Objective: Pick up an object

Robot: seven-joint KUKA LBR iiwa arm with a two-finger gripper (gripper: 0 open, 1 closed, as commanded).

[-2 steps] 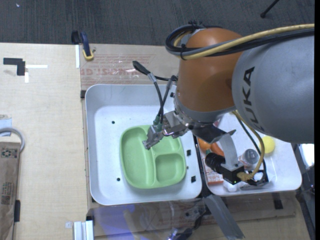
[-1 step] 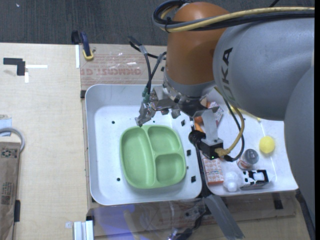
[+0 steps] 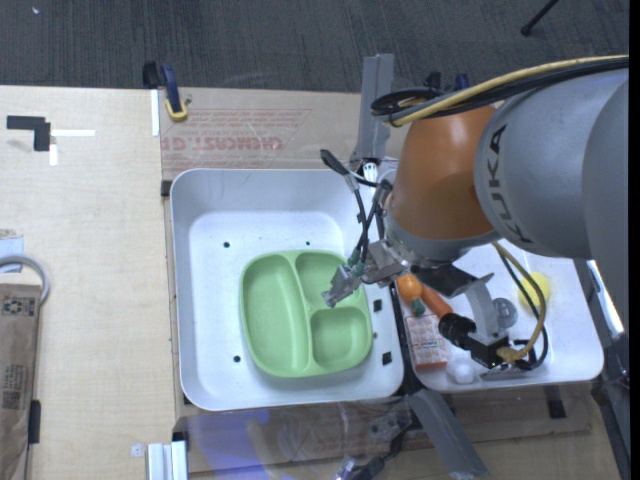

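Note:
A light green divided plate (image 3: 295,313) lies in the left white bin (image 3: 200,268), towards its right side. My gripper (image 3: 343,284) hangs low over the plate's right part, near the ridge between its compartments. I cannot tell whether it touches the plate. The grey arm with its orange band (image 3: 445,173) reaches in from the right and covers much of the right bin (image 3: 575,353).
In the right bin lie an orange stick-shaped item (image 3: 411,291), a small red and white carton (image 3: 425,344), a yellow object (image 3: 537,289) and a small white piece (image 3: 461,371). A wall separates the two bins just right of the gripper. Cables hang around the wrist.

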